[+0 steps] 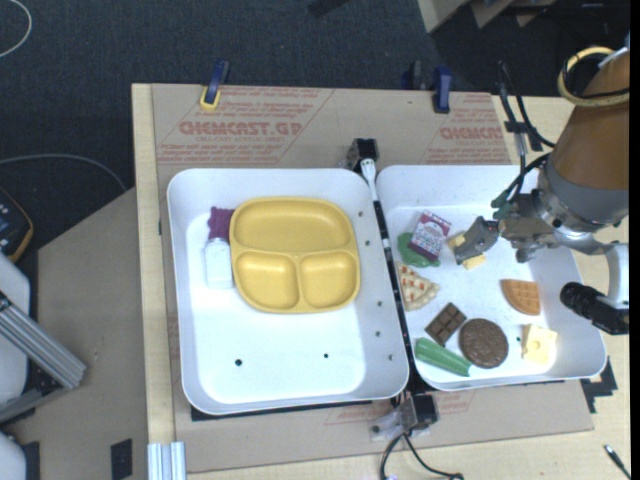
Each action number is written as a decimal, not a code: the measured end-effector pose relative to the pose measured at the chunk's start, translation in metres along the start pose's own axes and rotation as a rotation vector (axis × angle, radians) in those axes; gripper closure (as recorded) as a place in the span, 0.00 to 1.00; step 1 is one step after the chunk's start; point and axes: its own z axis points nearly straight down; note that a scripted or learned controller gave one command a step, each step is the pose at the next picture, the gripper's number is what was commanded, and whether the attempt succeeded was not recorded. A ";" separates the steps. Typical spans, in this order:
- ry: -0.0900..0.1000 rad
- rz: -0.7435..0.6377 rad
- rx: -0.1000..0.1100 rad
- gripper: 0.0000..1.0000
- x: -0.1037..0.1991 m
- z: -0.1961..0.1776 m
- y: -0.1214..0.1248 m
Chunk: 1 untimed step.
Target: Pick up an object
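Observation:
My gripper (pixel 500 247) hangs over the upper middle of the right bin (pixel 590 363), open, with bare bin floor showing between its fingers. A small yellow piece (pixel 472 261) lies just under its left finger (pixel 476 240). A small red and white carton (pixel 431 236) and a green piece (pixel 409 249) sit to the gripper's left. In front of it lie an orange bread slice (pixel 520 295), a waffle wedge (pixel 417 287), a chocolate bar (pixel 445 322), a round brown cookie (pixel 484 341), a green bean (pixel 441 357) and a cheese piece (pixel 539 346).
The left bin (pixel 270 378) holds a yellow divided plate (pixel 295 253) with a purple and white object (pixel 218 243) at its left side. A black part (pixel 595 308) juts over the right bin's right rim. Clamps stand at the bench's back edge.

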 end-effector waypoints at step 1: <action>-0.002 -0.002 -0.013 0.00 0.000 -0.006 0.002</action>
